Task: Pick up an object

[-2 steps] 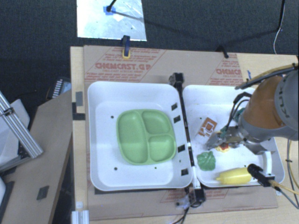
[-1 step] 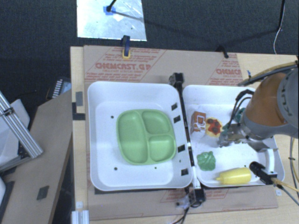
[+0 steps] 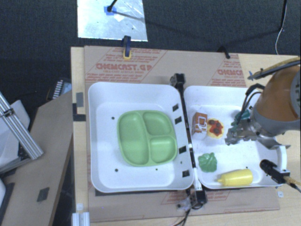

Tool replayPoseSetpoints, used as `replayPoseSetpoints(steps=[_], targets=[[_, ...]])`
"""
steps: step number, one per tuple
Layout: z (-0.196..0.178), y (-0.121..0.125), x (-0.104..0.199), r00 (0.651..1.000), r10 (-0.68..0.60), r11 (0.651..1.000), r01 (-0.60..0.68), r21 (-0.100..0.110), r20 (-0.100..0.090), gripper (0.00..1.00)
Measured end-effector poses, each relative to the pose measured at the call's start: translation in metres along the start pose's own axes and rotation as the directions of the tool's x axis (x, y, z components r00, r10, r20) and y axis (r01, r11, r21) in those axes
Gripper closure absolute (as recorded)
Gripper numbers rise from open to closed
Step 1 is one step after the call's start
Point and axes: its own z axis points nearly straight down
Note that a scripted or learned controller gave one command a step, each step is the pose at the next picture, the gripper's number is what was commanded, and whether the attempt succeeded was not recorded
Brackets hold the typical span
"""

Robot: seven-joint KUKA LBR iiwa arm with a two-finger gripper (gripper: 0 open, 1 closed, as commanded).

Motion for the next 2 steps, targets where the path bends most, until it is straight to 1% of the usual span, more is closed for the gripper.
replayPoseSetpoints(steps=[1, 2], targets=[[-0.043, 0.002, 0.0, 1.0, -0.001, 1.0, 0.001, -0.002, 0.0, 1.0], [-0.09, -0.001, 0.006, 1.0, -0.002, 1.0, 0.002, -0.003, 0.0, 1.0]])
